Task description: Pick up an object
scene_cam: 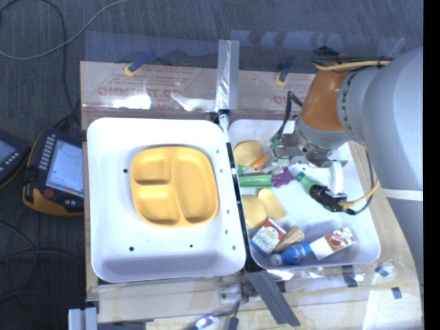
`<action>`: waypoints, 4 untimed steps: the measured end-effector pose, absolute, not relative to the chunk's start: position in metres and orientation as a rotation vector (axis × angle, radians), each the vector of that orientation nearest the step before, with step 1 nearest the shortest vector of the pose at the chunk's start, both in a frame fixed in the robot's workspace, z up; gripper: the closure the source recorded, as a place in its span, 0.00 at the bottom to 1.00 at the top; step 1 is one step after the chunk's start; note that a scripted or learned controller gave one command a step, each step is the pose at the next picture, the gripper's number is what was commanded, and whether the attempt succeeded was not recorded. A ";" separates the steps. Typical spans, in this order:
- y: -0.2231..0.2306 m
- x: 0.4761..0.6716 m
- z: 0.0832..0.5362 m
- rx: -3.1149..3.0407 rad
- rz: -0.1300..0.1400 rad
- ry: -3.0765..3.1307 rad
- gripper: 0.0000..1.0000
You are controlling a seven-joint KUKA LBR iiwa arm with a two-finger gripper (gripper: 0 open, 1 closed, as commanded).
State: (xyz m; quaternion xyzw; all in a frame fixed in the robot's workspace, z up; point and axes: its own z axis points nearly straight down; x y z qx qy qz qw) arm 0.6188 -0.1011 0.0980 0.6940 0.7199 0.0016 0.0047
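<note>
Clutter (289,205) is the target here: a loose heap of small toy foods and packets in the right bin (368,243), any one of which would do for the pick. The gripper (285,158) hangs low over the upper part of that heap, just above a green stick (256,181) and a purple piece (282,179); its underside is hidden by the wrist, so whether it is clenched or released I cannot tell.

Risks, as I judge them: the pieces lie touching and overlapping, so a closing grasp could catch two at once, or nudge one aside and close on nothing. Rounded, smooth plastic shapes are likely to squirt out of a pinch. The bin wall beside the heap leaves little room for a finger near the divider.

Largest first: the left bin (110,246) is glossy white plastic, shallow with rounded corners, and carries a yellow tray (199,184), moulded in three compartments with a soft sheen. In the right bin lie pale yellow lumps (256,210), a small printed carton (335,242), a red and white box (267,238), and a blue round piece (297,254).
</note>
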 end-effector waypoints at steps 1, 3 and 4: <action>-0.101 0.619 0.098 2.175 0.004 2.256 0.00; -0.148 0.630 0.091 2.076 -0.006 2.365 0.00; -0.148 0.629 0.098 2.079 -0.008 2.367 1.00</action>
